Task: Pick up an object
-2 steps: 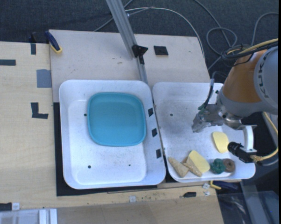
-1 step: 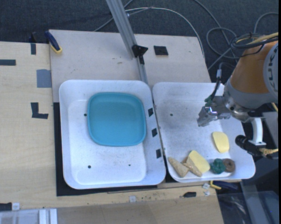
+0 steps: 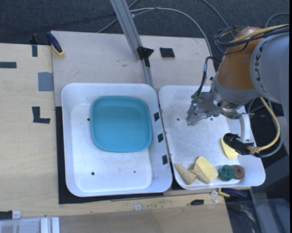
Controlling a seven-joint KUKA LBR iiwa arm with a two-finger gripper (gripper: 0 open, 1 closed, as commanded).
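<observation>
Nothing picked up yet. Gripper (image 3: 193, 119) sits over bare floor of the right bin (image 3: 182, 144); fingers look narrow, holding nothing. Objs, incl. the yellow block (image 3: 205, 168), lie along bin's near edge, well apart.

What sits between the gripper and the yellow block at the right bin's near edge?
Nothing: in the camera view, bare speckled floor of the right bin separates the gripper from the yellow block.
</observation>
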